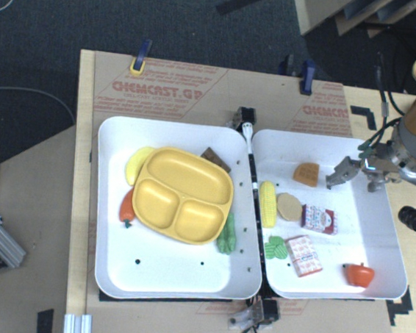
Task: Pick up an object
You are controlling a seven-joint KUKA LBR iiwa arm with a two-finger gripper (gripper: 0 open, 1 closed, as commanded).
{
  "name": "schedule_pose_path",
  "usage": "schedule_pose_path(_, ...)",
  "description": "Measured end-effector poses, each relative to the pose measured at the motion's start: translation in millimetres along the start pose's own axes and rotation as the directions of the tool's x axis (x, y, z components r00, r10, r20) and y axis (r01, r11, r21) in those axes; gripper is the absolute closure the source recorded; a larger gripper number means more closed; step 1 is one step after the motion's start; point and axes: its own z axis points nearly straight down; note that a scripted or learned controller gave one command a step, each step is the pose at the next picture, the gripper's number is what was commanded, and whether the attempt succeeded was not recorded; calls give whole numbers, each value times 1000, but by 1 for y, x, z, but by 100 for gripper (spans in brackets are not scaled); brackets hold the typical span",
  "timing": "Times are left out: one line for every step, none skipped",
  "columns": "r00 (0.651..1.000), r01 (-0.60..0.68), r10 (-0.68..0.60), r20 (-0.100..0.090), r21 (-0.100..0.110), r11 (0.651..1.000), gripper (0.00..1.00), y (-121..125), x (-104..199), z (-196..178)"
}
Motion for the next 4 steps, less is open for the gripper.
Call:
schedule_pose_path(1000,0,0,-1,1,1000,0,6,-2,46)
schedule_pose_path(1000,0,0,0,1,1000,0,9,-11,100)
schedule_pose_path(1000,1,-1,0,-1,1000,0,9,-11,110)
schedule_pose_path(1000,0,0,1,-5,1000,100,10,-11,99)
